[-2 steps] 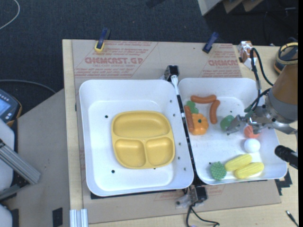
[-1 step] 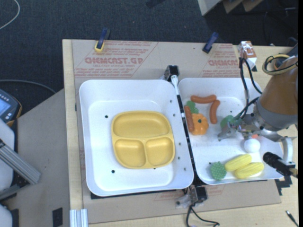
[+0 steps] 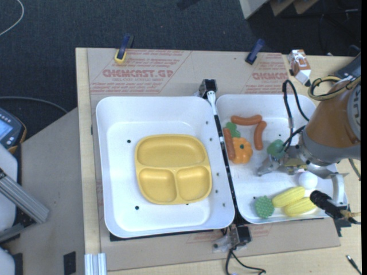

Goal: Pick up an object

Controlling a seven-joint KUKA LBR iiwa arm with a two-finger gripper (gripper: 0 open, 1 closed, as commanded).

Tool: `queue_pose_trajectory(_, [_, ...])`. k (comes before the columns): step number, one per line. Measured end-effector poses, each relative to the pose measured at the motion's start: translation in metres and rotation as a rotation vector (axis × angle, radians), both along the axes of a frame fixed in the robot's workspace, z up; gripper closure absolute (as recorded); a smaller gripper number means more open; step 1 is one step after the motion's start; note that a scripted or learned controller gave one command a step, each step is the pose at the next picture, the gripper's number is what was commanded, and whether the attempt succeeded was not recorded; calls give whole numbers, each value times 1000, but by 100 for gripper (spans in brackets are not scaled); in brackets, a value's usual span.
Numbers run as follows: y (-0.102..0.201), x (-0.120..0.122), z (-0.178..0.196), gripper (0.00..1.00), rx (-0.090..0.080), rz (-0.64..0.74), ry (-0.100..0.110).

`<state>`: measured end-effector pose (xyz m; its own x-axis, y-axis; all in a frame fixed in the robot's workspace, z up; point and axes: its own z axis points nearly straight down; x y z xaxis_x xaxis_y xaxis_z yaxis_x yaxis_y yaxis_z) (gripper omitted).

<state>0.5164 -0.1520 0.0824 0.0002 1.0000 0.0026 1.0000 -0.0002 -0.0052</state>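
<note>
The right bin (image 3: 246, 105) holds toy food. Two red-orange sausages lie near its back, one flat (image 3: 246, 120) and one slanted (image 3: 259, 135). A carrot (image 3: 229, 143) and an orange pepper (image 3: 241, 151) rest by the left wall. A round green piece (image 3: 276, 148) sits mid-bin. At the front are a green knobbly piece (image 3: 264, 207), a yellow corn-like piece (image 3: 293, 201) and a white egg shape (image 3: 308, 180). My gripper (image 3: 268, 166) is low in the right bin, just below the round green piece and right of the pepper. Nothing shows held in it.
The left bin (image 3: 109, 153) carries a yellow divided plate (image 3: 172, 168). The arm's orange band (image 3: 332, 122) and cables hang over the right bin's right side. Clamps sit at the bench's back edge, one yellow (image 3: 121, 50) and one blue (image 3: 255, 51).
</note>
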Motion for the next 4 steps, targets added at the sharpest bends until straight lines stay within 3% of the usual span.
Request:
queue_pose_trajectory(1, [-1, 1, 12, 100, -3, -1, -5])
queue_pose_trajectory(2, [-3, -8, 67, 100, -5, -1, -10])
queue_pose_trajectory(4, [0, 2, 144, 100, -5, 1, -11])
